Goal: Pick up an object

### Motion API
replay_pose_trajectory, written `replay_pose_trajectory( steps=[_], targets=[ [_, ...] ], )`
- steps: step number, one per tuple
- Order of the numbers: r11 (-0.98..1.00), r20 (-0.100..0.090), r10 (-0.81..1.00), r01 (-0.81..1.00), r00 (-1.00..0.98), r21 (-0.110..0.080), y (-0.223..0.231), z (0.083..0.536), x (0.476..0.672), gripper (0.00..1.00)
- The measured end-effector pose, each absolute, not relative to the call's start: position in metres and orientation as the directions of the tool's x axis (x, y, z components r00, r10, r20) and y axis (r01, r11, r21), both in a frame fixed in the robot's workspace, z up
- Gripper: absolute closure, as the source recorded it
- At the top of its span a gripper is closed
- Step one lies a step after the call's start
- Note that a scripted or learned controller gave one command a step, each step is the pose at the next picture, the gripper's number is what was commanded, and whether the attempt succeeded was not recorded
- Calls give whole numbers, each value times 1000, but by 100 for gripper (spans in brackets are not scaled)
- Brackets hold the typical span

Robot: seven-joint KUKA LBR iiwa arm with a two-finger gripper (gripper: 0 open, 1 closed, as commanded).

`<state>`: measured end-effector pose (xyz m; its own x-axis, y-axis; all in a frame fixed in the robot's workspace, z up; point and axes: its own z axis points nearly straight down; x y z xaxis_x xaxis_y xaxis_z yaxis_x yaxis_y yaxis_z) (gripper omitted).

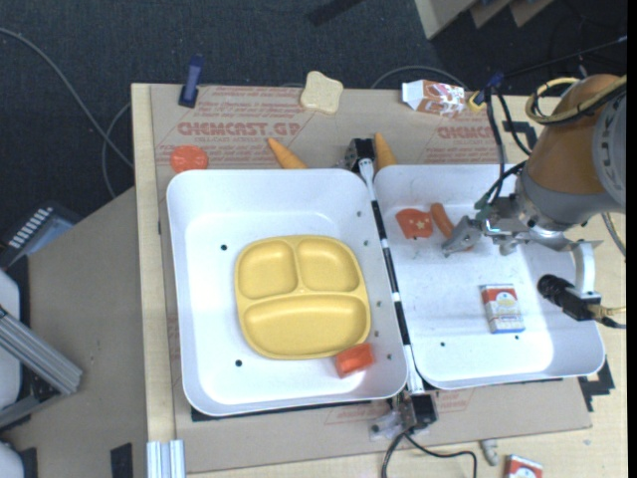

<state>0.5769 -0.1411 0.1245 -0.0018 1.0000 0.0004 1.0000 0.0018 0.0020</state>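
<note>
Orange carrot (pixel 441 217) just left of claw (pixel 466 237), red piece (pixel 415 224) beside it, claw state unclear

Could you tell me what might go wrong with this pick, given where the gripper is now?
The gripper sits right beside the small orange piece, which lies close to the red piece; a closing grasp could nudge one aside or catch both. Both lie near the right bin's top-left corner, so a pushed piece might slide against the wall, where it would be harder to grasp.

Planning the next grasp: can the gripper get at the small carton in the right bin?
Probably yes. The small carton lies alone on the right bin's floor, with the gripper above it.
</note>
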Motion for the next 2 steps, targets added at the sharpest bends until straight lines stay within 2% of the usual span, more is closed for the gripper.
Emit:
replay_pose_trajectory(
  steps=[1,2],
  targets=[
    [-2,0,1000,1000,2,-3,-169,84,524,0],
    [2,1,1000,1000,-2,2,-110,85,593,0]
  ],
)
